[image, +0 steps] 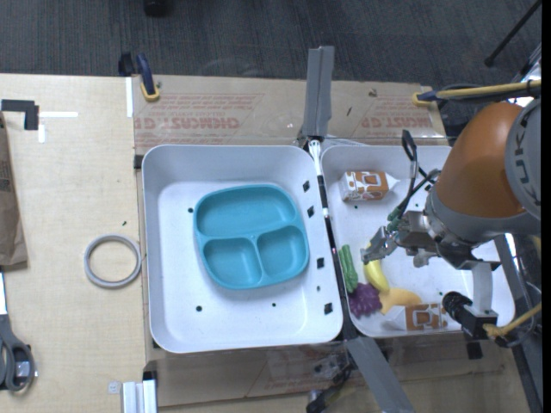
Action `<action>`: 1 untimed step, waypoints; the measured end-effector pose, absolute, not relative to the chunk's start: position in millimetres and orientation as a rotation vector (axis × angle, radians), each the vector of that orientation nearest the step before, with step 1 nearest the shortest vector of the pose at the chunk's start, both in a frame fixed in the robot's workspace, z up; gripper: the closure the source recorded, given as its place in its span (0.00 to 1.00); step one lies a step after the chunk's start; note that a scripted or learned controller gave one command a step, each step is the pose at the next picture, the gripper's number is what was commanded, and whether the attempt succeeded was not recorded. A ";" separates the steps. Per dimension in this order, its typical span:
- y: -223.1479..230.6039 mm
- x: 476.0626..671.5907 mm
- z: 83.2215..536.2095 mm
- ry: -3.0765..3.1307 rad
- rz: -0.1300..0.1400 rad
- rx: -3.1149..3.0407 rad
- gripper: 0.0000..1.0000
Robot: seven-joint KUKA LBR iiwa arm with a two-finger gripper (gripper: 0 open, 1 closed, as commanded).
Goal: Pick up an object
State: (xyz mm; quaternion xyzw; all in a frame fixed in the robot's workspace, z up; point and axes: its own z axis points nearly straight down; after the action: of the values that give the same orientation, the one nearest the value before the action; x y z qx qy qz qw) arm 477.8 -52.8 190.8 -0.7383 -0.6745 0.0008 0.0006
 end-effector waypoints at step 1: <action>-52.8 477.8 190.8 -2.118 0.003 -2.318 0.00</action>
State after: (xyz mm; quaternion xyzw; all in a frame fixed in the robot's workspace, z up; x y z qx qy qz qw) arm 477.8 -52.8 190.8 -0.7383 -0.6745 0.0009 0.0006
